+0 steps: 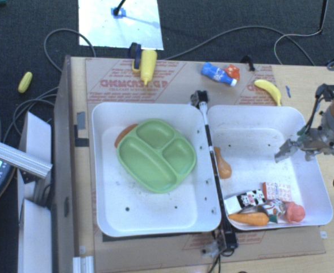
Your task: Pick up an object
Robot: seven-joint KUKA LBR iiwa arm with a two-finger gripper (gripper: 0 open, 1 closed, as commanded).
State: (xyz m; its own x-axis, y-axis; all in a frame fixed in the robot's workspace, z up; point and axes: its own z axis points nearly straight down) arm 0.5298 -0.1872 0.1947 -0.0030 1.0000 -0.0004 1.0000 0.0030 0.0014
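1. Camera view, far left: a small yellow toy (24, 82) lies on the dark floor, well apart from the counter (172, 75).
2. On the counter's far edge, from left to right, rest a yellow bottle (147, 65), a blue and white bottle (217, 73) and a banana (268, 90).
3. The left bin (107, 209) holds a green divided plate (156, 154), tilted over something orange at its upper left.
4. The right bin (252, 124) has an orange drumstick-shaped toy (221, 164) by its left wall.
5. Along that bin's near wall lie a carrot (250, 219), a black and white carton (250, 199), a red and white packet (276, 191) and a pink lump (295, 211), all close together.
6. The hand (285, 151) sits over the right bin's right side, well apart from those things; I cannot tell whether its fingers are apart or together, and nothing shows between them.
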